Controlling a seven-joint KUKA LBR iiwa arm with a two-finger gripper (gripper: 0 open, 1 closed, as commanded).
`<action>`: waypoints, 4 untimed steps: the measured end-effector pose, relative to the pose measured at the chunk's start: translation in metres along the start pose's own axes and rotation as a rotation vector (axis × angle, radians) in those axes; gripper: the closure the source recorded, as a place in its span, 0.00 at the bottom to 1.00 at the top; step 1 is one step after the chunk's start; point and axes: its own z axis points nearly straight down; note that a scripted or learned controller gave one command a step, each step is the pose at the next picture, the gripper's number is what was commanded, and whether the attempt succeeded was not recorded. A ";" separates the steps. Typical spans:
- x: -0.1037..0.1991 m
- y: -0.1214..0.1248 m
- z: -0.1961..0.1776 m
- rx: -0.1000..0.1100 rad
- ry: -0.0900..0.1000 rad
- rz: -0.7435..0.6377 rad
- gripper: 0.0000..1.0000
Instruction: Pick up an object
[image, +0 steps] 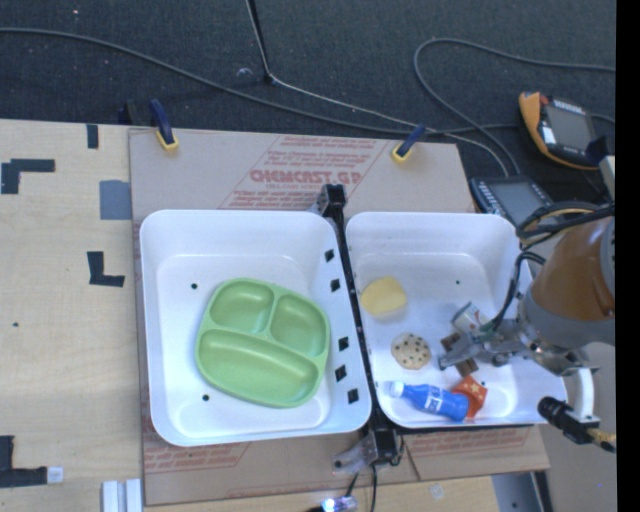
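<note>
The right bin (430, 235) holds a pale yellow round piece (383, 296), a chocolate-chip cookie (410, 351), a blue tube with a white cap (428, 399) and a small orange-red item (472, 394) at the tube's right end. My gripper (457, 340) hangs low over this bin, just right of the cookie and above the orange-red item. Its dark fingers (466, 319) stand apart with nothing between them. The grey arm with its orange band (575, 275) comes in from the right.
The left bin (165, 250) holds a green divided plate (263, 341). A black divider with clips (340, 290) runs between the bins. Cardboard (300, 165) lies under both bins, with cables and a device beyond the back edge.
</note>
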 end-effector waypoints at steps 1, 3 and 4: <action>-0.001 0.001 -0.012 -0.004 -0.003 -0.001 1.00; 0.005 0.011 -0.132 -0.004 -0.001 -0.002 1.00; -0.005 0.015 -0.188 -0.005 -0.002 -0.001 1.00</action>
